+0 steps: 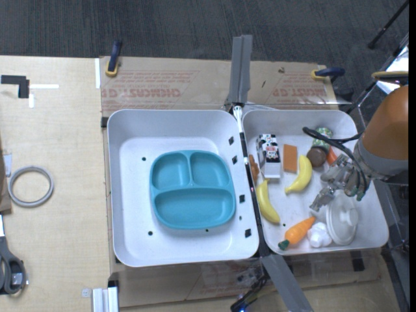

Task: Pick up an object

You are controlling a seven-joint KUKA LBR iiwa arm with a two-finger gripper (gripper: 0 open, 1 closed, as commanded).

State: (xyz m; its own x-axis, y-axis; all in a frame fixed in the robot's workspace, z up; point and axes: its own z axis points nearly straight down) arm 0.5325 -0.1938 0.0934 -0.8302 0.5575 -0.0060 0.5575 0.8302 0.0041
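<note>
The right bin (370, 236) holds several small items. Two yellow bananas lie in it, one (266, 201) by the left wall and one (300, 174) near the middle. An orange carrot (299, 231) rests at the front, next to a white ball (317, 237) and a clear lid (342, 222). Toward the back are a black-and-white carton (268, 155), an orange block (290, 158), a brown round piece (317, 156) and a green can (323, 134). My gripper (327, 192) hangs low over the bin's right half, between the middle banana and the clear lid. Nothing visible is held in it.
The left bin (123, 194) holds a teal divided plate (193, 188). A grey tape roll (29, 186) and scissors (10, 273) lie on the wooden bench at the left. Cardboard (169, 86) with blue-and-yellow clamps (114, 58) sits behind the bins. A grey divider post (240, 70) stands between them.
</note>
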